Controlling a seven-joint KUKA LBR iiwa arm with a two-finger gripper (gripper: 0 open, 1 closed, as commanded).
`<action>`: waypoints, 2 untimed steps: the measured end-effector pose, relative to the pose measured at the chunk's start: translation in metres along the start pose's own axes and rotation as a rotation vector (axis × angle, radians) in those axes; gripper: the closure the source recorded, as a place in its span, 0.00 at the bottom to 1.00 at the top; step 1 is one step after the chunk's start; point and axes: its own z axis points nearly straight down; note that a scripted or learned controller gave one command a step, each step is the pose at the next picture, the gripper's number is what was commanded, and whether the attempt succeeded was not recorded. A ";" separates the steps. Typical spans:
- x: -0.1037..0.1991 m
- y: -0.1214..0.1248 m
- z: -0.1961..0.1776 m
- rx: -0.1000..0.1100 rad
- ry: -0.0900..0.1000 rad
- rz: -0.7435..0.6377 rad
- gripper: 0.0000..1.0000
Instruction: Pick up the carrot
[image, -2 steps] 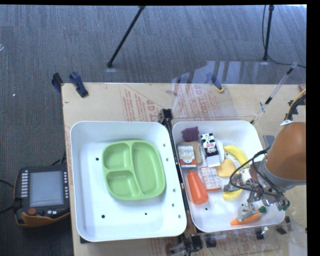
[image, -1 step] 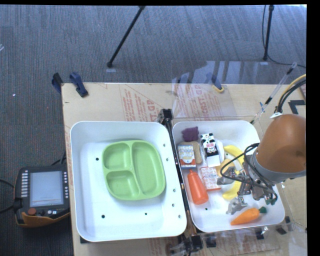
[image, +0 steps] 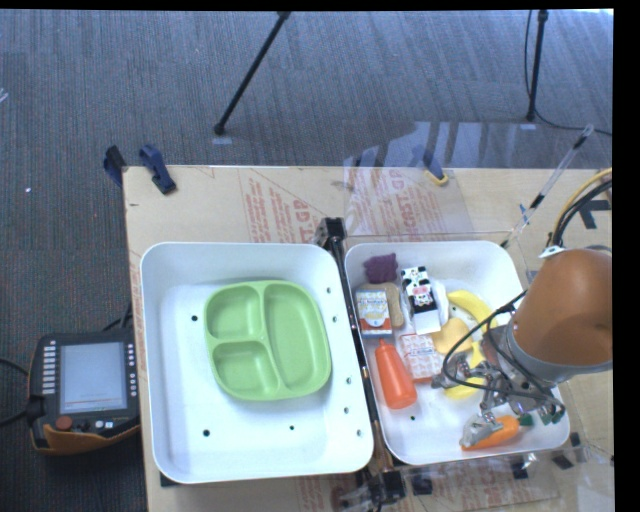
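Nearest to you, at the front right corner of the right white bin (image: 500, 258), lies the carrot (image: 494, 432), a small orange piece with a green end, resting on the bin floor close to the front wall. Your claw (image: 510, 408) hangs directly over it, its dark metal parts and cables crowding just above and partly overlapping the carrot, so you cannot tell whether the claw is released or clenched, or whether it touches the carrot at all. Above the claw sits the arm's orange band (image: 568, 306), entering from the right. Elsewhere in the same bin, to the left of the claw, you have an orange bottle (image: 394, 375) lying along the left wall, a small red-and-white packet (image: 418, 356) beside it, a banana (image: 470, 305) toward the middle, a black-and-white carton (image: 421, 295), a small box (image: 374, 310), and a purple item (image: 380, 267) at the back. The left white bin (image: 170, 300) holds a green divided plate (image: 268, 338). Both bins rest on the tabletop (image: 240, 200), and a handheld control pendant (image: 85, 388) lies off to the left.
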 end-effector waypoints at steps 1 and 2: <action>-0.003 0.002 -0.009 -0.001 -0.002 -0.006 1.00; -0.009 0.008 -0.032 0.001 -0.003 -0.112 1.00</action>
